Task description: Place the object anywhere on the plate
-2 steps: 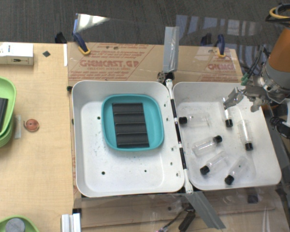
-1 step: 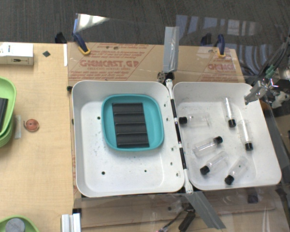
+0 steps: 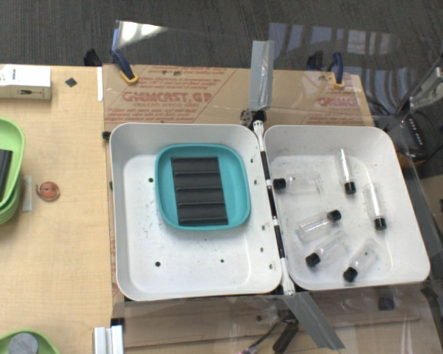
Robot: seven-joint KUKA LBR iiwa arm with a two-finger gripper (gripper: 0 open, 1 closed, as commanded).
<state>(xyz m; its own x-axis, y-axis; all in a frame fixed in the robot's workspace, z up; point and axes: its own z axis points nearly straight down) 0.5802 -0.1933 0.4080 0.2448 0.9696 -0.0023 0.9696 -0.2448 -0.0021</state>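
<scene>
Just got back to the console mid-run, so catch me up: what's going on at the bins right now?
Nothing is being handled at this moment. The teal plate sits in the left bin with a dark ribbed insert on it. Six clear vials with black caps lie scattered in the right bin, apart from each other. None has been placed on the plate yet.

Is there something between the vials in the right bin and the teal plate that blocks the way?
Only the two bins' rims lie between the vials and the teal plate. A black ribbed insert covers the plate's middle.
</scene>
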